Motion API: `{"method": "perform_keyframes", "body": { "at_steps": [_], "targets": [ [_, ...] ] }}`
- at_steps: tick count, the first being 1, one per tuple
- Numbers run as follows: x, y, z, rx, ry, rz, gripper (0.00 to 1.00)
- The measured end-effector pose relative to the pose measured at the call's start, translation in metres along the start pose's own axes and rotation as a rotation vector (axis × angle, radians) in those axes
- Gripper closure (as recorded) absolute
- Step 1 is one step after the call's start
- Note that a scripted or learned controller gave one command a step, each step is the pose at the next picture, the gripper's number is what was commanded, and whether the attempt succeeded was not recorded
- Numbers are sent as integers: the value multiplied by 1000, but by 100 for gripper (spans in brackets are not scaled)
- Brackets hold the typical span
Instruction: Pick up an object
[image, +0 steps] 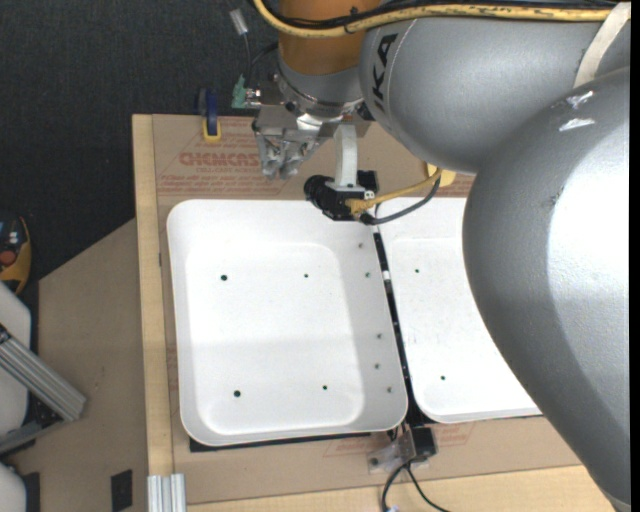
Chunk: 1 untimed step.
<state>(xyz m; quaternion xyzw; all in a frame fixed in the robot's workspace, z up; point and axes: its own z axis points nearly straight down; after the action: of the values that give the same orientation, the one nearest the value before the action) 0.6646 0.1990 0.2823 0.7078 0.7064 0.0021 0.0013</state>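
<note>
Grey metal gripper (281, 160) hangs above the left bin's (200, 330) far edge (finger state: cannot tell), seemingly poised before reaching in.

Left bin (200, 300) beside right bin (450, 300), tool (283, 158) behind left bin's far rim

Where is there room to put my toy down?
The left bin has a wide bare white floor between its four walls. The right bin shows a bare strip beside the divider; the grey arm covers the rest. It is crowded at the back edge, around the pincer.
</note>
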Motion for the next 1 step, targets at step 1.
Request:
{"method": "perform_keyframes", "body": {
  "at_steps": [1],
  "targets": [
    [-42, 3, -40, -2, -1, 3, 100]
  ]
}}
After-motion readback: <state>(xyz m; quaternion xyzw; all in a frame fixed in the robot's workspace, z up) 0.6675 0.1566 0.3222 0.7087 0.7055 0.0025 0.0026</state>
